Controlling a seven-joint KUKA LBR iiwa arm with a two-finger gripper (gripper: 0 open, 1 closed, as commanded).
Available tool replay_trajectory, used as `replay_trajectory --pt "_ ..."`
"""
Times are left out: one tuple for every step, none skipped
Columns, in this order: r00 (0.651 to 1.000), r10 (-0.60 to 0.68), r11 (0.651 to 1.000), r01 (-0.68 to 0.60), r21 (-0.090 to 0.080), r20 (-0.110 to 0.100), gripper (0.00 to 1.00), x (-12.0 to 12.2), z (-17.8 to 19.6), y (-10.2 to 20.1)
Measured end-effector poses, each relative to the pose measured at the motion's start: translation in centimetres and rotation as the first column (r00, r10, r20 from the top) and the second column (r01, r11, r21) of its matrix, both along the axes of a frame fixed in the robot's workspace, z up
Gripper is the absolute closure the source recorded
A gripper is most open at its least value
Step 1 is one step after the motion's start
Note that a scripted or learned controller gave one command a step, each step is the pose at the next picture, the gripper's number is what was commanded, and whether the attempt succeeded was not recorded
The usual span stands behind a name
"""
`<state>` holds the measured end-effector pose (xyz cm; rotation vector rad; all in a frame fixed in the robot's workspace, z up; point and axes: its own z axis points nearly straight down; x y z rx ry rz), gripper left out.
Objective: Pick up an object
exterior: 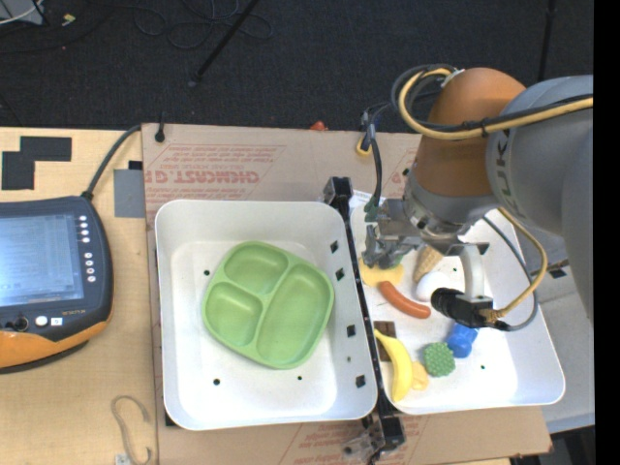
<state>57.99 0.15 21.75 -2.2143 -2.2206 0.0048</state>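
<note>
My gripper (385, 252) hangs low over the back left part of the right bin (523, 381), beneath the orange band of the arm. Its dark fingers reach down beside a yellow piece (371, 275) and close to an orange-red sausage-shaped toy (404, 300). A cream cone-shaped toy (427, 263) stands just right of the fingers. Further forward lie a yellow banana (397, 361), a green bumpy ball (438, 358) and a blue block (461, 340). Whether anything sits between the fingers is hidden from this angle.
The left bin (184, 376) holds a green divided plate (268, 302). A black clamp bar (355, 298) runs along the divide between the bins. A tablet-like pendant (48, 269) lies on the bench at far left. Cables loop around the arm's wrist.
</note>
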Motion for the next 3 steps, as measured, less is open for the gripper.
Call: replay_trajectory --pt "1.0 -0.003 1.0 0.003 -0.002 0.005 1.0 0.1 1.9 -0.5" --pt "1.0 -0.004 1.0 0.004 -0.002 0.0 1.0 0.2 0.0 -0.1" --pt "1.0 -0.007 1.0 0.007 -0.001 0.003 1.0 -0.5 1.2 -0.5"
